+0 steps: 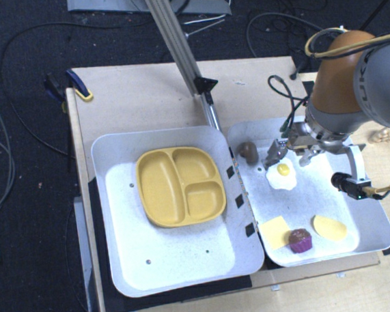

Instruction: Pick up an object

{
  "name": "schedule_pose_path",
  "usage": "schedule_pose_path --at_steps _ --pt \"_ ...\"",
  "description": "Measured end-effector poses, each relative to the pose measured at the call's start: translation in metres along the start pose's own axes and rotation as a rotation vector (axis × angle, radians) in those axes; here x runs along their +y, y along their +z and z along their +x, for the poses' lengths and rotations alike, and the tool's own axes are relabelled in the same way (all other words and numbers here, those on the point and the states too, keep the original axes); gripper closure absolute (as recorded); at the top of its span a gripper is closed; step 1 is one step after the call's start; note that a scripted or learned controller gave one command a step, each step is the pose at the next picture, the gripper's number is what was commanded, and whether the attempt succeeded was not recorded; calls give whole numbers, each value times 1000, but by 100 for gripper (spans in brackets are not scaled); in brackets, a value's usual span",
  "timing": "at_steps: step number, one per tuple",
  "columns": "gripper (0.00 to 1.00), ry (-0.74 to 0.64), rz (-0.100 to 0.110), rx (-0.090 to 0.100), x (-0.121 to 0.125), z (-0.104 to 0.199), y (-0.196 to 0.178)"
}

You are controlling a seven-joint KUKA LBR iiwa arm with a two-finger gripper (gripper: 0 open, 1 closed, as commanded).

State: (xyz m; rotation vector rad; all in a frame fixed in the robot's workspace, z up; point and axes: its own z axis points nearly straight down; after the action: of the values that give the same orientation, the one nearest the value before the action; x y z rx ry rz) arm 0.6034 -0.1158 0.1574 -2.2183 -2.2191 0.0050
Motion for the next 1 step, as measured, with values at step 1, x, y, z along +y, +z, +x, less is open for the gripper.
schedule_pose_path --at_steps 1 --pt "0 0 -1 -1 2 1 44"
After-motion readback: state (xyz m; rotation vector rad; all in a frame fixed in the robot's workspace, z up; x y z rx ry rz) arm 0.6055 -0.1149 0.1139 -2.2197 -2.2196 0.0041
